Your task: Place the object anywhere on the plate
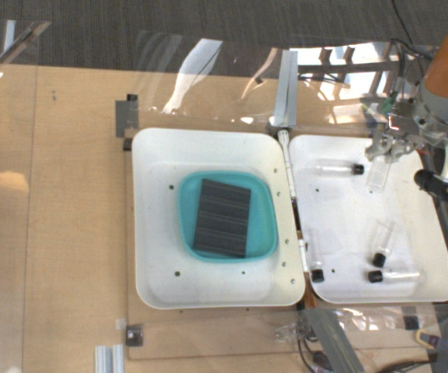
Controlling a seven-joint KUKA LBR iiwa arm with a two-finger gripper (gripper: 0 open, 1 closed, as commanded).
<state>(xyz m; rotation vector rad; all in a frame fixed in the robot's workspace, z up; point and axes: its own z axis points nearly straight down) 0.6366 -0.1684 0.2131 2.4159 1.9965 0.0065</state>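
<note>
A teal plate (227, 217) lies in the middle of the left white bin (154, 208). A dark grey ribbed block (222, 218) rests flat on the plate. My gripper (385, 144) hangs over the far edge of the right white bin (433, 286), well to the right of the plate. A clear tube (377, 176) shows just below the gripper; whether it is held or lying on the bin floor is unclear.
Clear vials with black caps lie in the right bin: one at the back (338, 167), one near the front (383, 241), one along the front edge (398, 273). A small black piece (317, 273) sits at the front left corner. A metal divider (284, 92) stands behind the bins.
</note>
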